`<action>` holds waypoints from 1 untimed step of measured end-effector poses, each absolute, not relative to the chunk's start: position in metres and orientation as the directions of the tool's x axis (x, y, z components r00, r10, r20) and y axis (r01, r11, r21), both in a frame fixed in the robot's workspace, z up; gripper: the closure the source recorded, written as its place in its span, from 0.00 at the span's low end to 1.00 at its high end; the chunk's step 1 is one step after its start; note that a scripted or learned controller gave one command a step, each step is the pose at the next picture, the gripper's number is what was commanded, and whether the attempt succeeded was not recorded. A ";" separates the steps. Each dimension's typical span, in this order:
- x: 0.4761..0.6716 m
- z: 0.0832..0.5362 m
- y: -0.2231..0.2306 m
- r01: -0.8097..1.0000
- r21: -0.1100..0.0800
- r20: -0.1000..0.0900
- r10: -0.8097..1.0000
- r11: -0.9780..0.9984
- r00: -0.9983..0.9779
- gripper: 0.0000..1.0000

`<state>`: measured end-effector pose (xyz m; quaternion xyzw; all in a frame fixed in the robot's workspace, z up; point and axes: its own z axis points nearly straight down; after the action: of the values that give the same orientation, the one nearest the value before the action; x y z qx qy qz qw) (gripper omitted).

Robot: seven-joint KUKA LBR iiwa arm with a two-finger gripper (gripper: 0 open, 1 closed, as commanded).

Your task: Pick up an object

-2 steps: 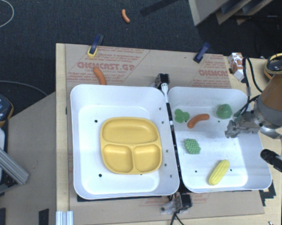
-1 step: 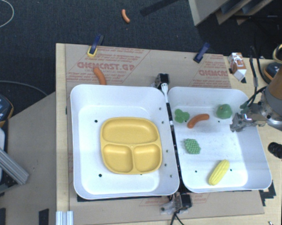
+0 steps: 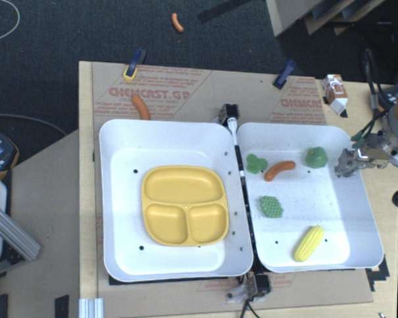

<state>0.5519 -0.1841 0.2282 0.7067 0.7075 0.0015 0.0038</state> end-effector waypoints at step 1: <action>0.558 0.219 -0.125 1.000 -0.001 0.003 1.000 0.006 -0.006 1.00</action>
<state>0.5583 -0.1246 0.2191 0.7050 0.7092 0.0005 -0.0015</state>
